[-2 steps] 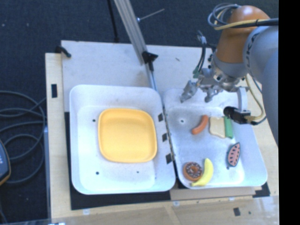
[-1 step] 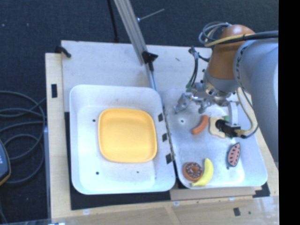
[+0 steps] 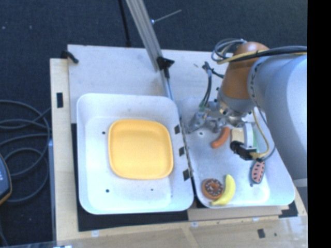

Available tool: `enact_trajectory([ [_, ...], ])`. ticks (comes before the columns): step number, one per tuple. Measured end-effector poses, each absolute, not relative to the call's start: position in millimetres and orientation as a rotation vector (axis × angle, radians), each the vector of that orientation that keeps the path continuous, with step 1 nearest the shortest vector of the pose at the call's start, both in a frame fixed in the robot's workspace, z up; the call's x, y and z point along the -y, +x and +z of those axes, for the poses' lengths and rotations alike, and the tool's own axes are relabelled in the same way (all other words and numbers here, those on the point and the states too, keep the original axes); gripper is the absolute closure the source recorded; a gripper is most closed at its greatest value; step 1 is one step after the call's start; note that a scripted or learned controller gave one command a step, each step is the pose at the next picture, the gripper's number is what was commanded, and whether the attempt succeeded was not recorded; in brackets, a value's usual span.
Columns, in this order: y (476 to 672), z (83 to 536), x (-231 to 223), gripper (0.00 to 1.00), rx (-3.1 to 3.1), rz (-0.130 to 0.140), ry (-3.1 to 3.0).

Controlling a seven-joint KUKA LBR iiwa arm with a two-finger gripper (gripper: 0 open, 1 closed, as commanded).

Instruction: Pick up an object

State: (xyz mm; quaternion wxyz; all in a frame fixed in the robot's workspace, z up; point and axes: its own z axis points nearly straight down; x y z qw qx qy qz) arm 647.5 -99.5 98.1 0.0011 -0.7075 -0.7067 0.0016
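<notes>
One orange sausage point(image 3: 220, 137) lies just beside the pincer point(image 3: 202, 121), whose opening perhaps cannot be told.

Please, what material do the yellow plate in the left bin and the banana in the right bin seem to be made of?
The yellow plate looks like moulded plastic with a matte finish: one even colour, rounded corners, a soft raised rim and no sharp glare. The banana seems a toy, probably plastic or rubber: its yellow is uniform and smooth, without spots. The picture is too coarse to be sure of either.
</notes>
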Motion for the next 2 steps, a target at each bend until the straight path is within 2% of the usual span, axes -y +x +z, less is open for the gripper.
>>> enact_trajectory([
  [1,649.2,112,100,1.00,2.220,-0.003,-2.225],
  [2,646.7,175,100,1.00,2.224,-0.007,-2.226],
])
